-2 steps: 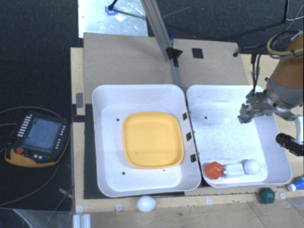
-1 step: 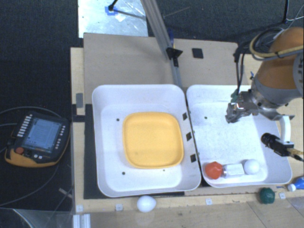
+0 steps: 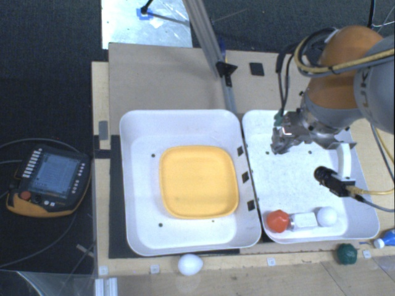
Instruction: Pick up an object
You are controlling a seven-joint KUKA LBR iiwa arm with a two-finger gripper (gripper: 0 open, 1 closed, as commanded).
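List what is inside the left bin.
The left bin holds one yellow plate, lying flat near its middle. Small dark holes dot the bin floor around it. Whatever lies under the plate is covered.

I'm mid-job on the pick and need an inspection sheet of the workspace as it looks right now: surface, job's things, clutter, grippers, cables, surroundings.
Surface: bench bears left bin and right bin side by side.
Job's things: yellow plate flat in the left bin; orange ball, white block and white ball in a row along the right bin's near wall.
Clutter: white egg and green ball on the bench outside the bins.
Grippers: gripper over the right bin's far part, away from the three things; nothing seen held.
Cables: yellow and black cables loop on the arm.
Surroundings: control pendant on dark floor left of the bench.
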